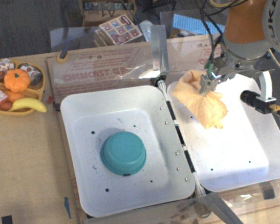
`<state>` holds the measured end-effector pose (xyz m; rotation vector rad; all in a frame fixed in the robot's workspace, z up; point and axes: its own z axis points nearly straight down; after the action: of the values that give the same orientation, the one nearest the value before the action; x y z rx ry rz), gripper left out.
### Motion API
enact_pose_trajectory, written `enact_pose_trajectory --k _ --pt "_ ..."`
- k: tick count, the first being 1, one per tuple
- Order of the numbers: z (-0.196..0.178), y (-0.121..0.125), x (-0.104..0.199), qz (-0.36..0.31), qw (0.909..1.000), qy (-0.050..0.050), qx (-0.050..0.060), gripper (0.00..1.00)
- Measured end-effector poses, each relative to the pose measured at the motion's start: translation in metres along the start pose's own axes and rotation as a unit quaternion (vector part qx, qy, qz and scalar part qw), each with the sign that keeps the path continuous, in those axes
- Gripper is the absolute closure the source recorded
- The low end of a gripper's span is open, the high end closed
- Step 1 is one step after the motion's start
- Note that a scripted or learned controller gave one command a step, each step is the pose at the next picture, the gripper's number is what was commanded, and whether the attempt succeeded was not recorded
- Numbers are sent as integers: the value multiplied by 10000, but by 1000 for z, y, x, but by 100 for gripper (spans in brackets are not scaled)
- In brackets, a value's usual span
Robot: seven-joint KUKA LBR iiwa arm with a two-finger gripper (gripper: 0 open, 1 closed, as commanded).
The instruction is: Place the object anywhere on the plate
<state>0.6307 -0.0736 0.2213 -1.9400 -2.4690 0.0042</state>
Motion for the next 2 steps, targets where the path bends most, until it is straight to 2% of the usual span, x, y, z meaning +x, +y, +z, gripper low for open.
enact_pose_trajectory --k 1,2 --pt "0 1 0 -11 10000 -3 -4 100" --pt "-8 11 48 -1999 9798 2 -3 100"
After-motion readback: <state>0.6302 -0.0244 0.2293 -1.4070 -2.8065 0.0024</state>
